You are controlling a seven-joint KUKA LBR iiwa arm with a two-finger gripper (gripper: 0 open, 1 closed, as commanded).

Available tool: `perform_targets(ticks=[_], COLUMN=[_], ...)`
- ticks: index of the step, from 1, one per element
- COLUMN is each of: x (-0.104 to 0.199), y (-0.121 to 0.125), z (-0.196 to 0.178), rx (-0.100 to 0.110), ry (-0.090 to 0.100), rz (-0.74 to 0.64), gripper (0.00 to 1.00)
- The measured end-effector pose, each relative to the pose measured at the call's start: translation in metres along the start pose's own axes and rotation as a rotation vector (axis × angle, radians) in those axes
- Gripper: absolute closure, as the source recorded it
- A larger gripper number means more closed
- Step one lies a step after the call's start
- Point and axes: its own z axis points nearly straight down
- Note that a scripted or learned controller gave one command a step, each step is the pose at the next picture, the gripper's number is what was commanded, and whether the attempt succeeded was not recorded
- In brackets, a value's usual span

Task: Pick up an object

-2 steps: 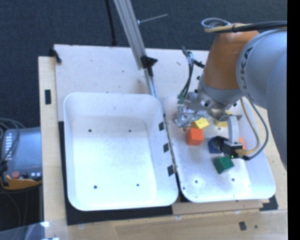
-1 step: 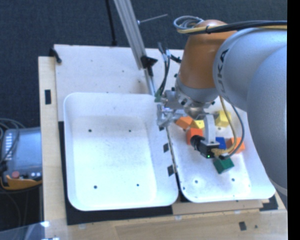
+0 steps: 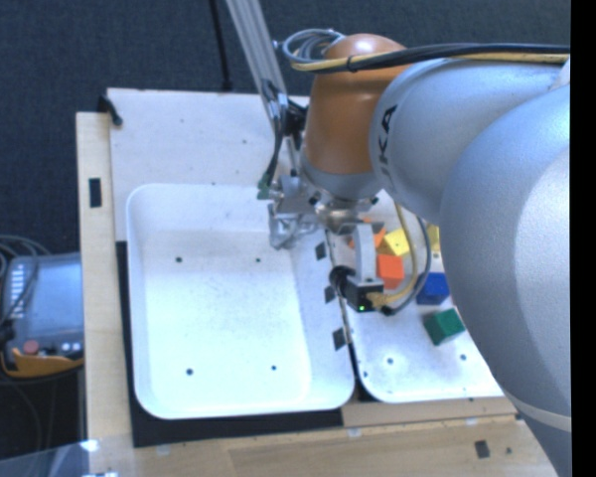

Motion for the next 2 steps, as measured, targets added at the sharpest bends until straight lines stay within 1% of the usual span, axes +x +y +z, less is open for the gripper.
perform_targets(ticks=[1,2], x=[-0.0028,-0.0031], y=[-0.0015,-0.0015], z=[-0.0024,-0.0023], rx=[0.0,0.001], ry=[-0.002,-0.004], rz=[0.004,0.003], gripper=[1.0,0.0])
